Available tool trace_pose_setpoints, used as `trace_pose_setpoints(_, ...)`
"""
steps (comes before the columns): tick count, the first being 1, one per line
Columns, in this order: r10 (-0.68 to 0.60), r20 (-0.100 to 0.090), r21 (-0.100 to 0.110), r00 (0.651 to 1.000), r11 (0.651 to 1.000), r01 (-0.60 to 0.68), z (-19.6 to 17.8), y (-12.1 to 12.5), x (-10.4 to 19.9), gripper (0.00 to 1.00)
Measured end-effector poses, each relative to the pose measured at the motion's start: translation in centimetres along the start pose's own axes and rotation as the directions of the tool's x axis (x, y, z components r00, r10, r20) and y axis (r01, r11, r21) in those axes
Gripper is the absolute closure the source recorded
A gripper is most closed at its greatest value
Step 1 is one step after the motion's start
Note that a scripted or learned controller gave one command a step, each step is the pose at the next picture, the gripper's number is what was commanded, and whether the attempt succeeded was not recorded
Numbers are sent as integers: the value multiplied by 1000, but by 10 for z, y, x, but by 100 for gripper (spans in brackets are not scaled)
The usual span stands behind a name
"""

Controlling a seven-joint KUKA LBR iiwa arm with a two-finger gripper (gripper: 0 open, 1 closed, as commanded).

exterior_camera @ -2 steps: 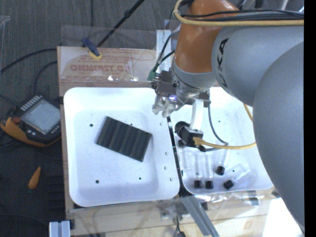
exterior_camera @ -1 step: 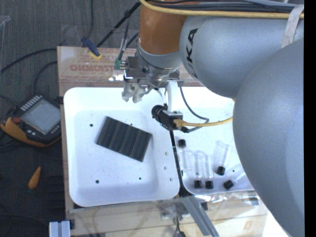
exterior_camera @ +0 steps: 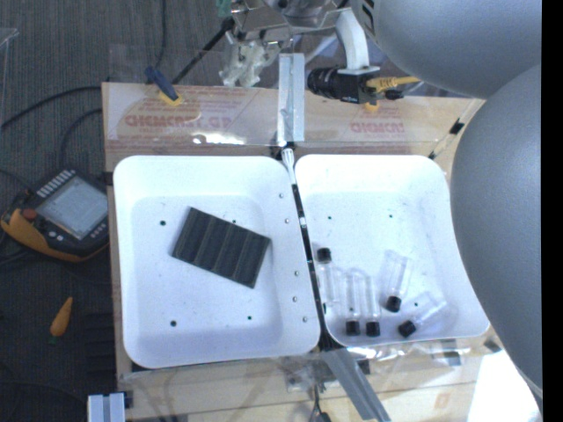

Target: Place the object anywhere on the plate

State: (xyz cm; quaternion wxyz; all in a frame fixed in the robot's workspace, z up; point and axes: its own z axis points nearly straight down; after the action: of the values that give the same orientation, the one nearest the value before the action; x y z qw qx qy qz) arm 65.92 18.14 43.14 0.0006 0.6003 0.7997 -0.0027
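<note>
Though blurred, gripper (exterior_camera: 244, 60) over bench (exterior_camera: 176, 123) edge.

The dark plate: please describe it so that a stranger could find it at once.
Of the two white bins, take the left bin. The dark ribbed plate lies flat near its middle, slightly turned. Unlike the clear vials with black caps in the right bin, it is flat, rectangular and alone.

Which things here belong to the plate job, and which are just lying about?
Job things:
- dark ridged plate, left bin
- clear vials with black caps, right bin
- claw, above the bins

Lying about:
- handheld controller
- orange tool
- cables
</note>
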Motion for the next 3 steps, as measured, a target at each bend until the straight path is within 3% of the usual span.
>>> trace_pose_setpoints(1,-280,-1,-1,960,960,280,0,22,38,100)
trace_pose_setpoints(2,-752,-1,-2,659,659,752,0,22,38,100)
trace_pose_setpoints(3,-846,0,-4,534,534,846,-1,-56,71,100)
